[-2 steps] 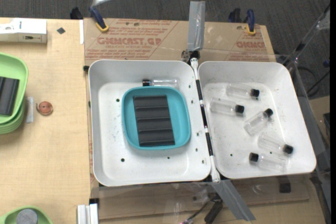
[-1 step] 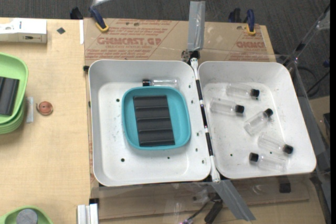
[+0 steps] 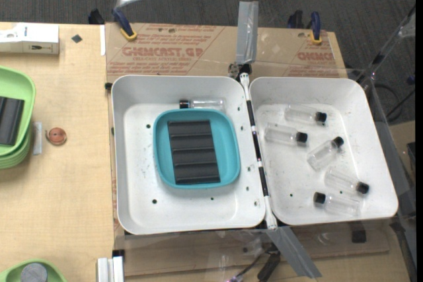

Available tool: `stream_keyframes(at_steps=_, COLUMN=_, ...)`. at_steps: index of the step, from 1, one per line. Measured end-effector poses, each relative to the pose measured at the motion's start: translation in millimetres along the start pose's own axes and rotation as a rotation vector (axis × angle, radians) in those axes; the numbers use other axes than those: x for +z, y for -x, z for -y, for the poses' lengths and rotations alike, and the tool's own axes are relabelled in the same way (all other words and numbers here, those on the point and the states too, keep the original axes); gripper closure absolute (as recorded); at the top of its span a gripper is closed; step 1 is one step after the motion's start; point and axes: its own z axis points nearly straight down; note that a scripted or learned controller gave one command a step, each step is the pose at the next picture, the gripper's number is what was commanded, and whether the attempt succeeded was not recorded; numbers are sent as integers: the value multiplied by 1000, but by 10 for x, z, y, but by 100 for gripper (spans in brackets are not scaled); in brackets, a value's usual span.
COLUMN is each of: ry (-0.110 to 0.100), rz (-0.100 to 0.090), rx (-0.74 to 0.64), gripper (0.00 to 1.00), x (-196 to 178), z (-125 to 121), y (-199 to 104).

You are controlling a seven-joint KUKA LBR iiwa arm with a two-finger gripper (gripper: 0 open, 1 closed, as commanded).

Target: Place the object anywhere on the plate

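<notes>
A teal square plate [image 3: 196, 148] with a dark ribbed insert [image 3: 192, 150] lies in the middle of the left bin [image 3: 132, 162]. Just behind the plate, against the bin's far wall, one clear vial with a black cap [image 3: 200, 104] lies on its side. Several more clear vials with black caps are scattered in the right bin [image 3: 370, 109], among them one near the far side [image 3: 305, 115], one toward the middle [image 3: 286, 137] and one at the near side [image 3: 335, 201].
A brown cardboard sheet [image 3: 165, 49] held by clamps lies behind the bins. On the wooden bench at left stand a green tray [image 3: 20, 92], a white box [image 3: 28, 39] and a small copper disc [image 3: 57, 136]. A grey strip [image 3: 247, 30] stands upright behind the bins' seam.
</notes>
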Motion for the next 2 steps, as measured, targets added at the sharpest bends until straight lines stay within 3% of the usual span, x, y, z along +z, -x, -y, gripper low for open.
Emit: stream_keyframes(at_steps=2, ry=0, rz=0, rx=0, gripper=0, x=0, z=0, y=0)
